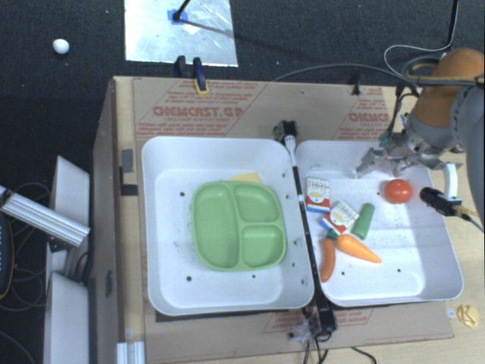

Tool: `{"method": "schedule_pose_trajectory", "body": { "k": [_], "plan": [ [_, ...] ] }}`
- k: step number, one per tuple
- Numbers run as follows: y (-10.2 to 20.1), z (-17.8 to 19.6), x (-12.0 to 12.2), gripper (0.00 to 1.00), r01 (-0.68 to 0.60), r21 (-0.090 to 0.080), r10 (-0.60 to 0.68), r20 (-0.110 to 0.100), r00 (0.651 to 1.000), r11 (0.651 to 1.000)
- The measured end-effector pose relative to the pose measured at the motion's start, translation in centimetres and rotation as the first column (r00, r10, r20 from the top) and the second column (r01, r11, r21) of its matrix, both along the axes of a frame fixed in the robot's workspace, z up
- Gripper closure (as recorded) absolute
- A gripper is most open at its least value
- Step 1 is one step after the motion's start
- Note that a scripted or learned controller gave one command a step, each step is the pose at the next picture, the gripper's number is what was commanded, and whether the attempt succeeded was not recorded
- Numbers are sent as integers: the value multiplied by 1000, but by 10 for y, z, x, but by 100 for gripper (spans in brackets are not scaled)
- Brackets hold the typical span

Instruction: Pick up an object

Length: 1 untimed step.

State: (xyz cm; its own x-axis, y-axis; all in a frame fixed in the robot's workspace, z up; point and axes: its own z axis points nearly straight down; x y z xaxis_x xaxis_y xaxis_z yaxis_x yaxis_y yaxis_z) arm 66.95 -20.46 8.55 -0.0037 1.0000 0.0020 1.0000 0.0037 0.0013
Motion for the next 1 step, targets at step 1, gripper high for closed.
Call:
{"method": "schedule_pose_trajectory", "body": {
  "k": [1],
  "plan": [
    [0,0,0,0,-2,-1,2,0,1000,1000]
  ]
}}
